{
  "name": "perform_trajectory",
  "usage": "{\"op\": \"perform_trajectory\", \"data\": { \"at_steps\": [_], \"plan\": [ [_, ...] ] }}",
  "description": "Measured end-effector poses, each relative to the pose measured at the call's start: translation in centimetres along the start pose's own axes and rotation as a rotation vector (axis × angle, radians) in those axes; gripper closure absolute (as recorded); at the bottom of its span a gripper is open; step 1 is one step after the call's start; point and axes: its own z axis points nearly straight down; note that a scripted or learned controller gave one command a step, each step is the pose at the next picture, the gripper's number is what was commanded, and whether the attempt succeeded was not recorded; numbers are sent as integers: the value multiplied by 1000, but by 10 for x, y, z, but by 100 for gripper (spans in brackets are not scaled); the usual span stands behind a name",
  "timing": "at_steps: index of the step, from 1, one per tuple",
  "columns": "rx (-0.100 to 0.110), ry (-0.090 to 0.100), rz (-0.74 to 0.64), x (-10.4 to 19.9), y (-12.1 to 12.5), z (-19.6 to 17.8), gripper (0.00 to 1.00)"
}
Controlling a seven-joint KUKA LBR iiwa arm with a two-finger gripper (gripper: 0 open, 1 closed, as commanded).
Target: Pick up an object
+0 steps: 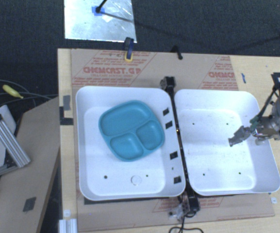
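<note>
One blue tray — left bin

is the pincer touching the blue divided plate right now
Apart. The camera view shows the pincer over the right bin, while the blue divided plate lies in the left bin, across the divider.

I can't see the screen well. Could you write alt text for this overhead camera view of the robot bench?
A blue divided plate lies in the left white bin, while the robot arm's gripper hangs over the right white bin, reaching in from the right. Both bins sit side by side on a cardboard-covered bench.
</note>
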Motion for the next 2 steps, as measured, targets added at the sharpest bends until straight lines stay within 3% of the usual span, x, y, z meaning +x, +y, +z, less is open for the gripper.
{"op": "perform_trajectory", "data": {
  "at_steps": [1,2],
  "plan": [
    [2,1,2,-8,-1,135,0],
    [-2,3,-9,71,46,153,0]
  ]
}}
